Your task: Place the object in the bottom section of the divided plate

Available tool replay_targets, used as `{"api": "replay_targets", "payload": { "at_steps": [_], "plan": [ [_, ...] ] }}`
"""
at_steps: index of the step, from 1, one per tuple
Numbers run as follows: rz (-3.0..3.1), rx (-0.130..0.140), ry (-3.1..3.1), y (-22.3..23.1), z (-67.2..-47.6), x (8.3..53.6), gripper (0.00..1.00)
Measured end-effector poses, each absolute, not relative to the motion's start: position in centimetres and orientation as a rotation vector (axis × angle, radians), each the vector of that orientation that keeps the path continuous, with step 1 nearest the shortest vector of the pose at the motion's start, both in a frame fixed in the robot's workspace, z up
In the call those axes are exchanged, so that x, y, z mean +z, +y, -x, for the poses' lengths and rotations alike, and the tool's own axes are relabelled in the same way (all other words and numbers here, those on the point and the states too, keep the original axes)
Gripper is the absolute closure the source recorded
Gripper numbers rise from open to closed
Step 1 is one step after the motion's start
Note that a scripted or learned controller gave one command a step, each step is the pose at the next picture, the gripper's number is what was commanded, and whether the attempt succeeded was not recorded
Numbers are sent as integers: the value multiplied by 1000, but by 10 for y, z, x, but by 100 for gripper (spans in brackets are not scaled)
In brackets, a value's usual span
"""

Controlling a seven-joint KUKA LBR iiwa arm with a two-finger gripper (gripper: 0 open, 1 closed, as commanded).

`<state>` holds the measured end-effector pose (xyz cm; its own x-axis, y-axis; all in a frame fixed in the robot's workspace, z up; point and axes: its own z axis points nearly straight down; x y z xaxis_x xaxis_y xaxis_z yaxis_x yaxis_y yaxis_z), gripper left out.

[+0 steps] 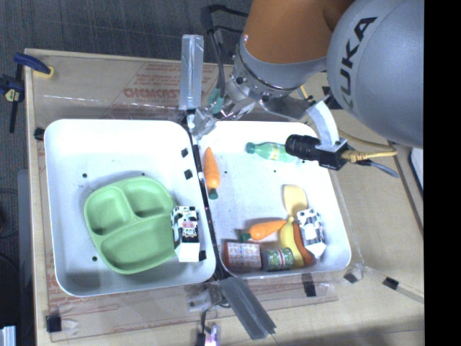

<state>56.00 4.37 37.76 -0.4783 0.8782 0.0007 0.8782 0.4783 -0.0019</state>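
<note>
On your left, the left bin (65, 143) holds the green divided plate (132, 224), lying flat toward the bin's near half. A small black-and-white carton (186, 231) stands just beside the plate's right edge, against the wall between the bins and outside every section of the plate. Moving right, a carrot (211, 170) lies along the left wall of the right bin (248, 193). Above it, the tool (209, 114) hangs over the far end of the dividing wall; you cannot tell whether it is spread or closed, as the arm (317, 27) hides much of it. Further right a green bottle (272, 151) lies on its side. At the near right corner sit a second carrot (265, 229), a can (243, 254), a banana (290, 240) and another small carton (311, 228), crowded together.
</note>
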Motion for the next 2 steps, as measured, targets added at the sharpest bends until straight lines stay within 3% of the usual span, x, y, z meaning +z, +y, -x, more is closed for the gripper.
{"api": "replay_targets", "payload": {
  "at_steps": [1,2],
  "plan": [
    [1719,3,-2628,58,-545,351,100],
    [1641,-4,-2683,67,-512,438,100]
  ]
}}
